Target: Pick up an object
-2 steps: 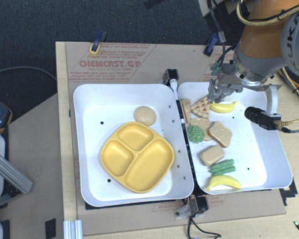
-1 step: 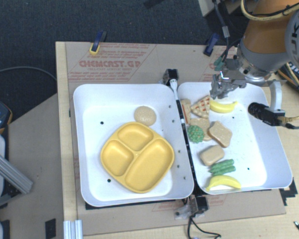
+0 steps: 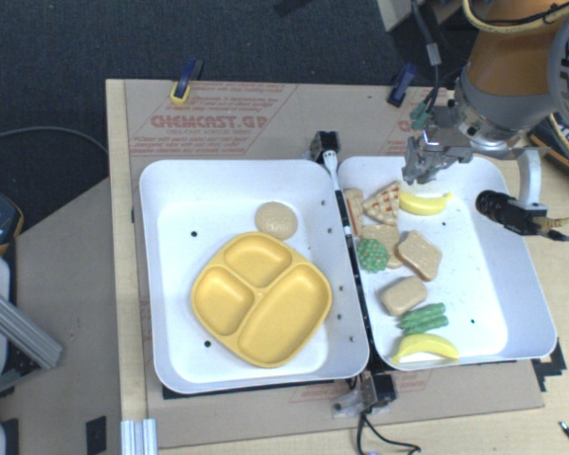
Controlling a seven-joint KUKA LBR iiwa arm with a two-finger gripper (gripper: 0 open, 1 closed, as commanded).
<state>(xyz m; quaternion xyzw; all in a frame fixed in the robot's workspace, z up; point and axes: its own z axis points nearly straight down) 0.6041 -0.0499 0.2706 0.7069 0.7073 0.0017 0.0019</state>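
A brown board (image 3: 218,121) printed with faded red lettering covers the bench, held at its far edge by a yellow-and-blue clamp (image 3: 183,81) and a blue clamp (image 3: 402,83), and around it lies dark carpet (image 3: 123,17) with a thin cable trailing at the left. On the board sit two shallow white bins, side by side and touching along a black hinge strip. The left bin (image 3: 161,254) holds one yellow divided plate (image 3: 261,297) with three compartments, and one round tan cookie (image 3: 277,220) just beyond the plate's far rim. The right bin (image 3: 512,292) holds the toy food: two bananas, one (image 3: 425,202) at the far end and one (image 3: 427,348) at the near end; one slice of pizza (image 3: 384,201); one piece of toast (image 3: 418,255); one tan bread roll (image 3: 403,295); one green broccoli floret (image 3: 372,253); one green bean pod (image 3: 423,318); and a pale cracker-like piece (image 3: 353,209) against the dividing wall. The grey arm with its orange band (image 3: 512,60) comes in from the upper right, and the gripper (image 3: 425,164) hangs over the far end of the right bin, just above the far banana and beside the pizza slice. I cannot tell whether its grip is slack or closed, and nothing is seen held in it.
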